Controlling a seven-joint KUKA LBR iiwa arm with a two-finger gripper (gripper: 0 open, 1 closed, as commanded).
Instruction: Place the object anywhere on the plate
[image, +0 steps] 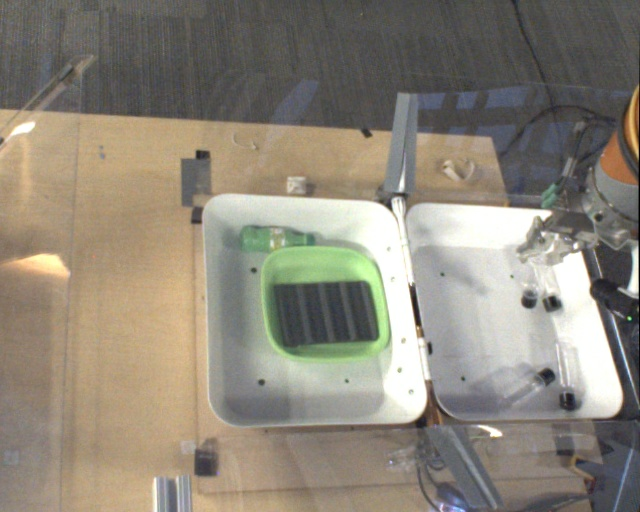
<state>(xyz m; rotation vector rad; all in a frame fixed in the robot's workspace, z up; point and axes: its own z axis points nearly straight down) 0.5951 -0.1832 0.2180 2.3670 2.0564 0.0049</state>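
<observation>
A green bottle (275, 238) is lying just above the green plate (322, 345) in the left bin (230, 390); the hand (548, 245) is hovering at right, grip state unclear

The square green plastic plate (325, 303) lies in the left shallow white bin (228, 330); the small green plastic bottle (274, 238) lies just behind it.

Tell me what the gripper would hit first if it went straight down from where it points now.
Most likely the bare floor of the right bin near its far right corner: the gripper hangs there, fingers down. Depth is hard to judge.
</observation>
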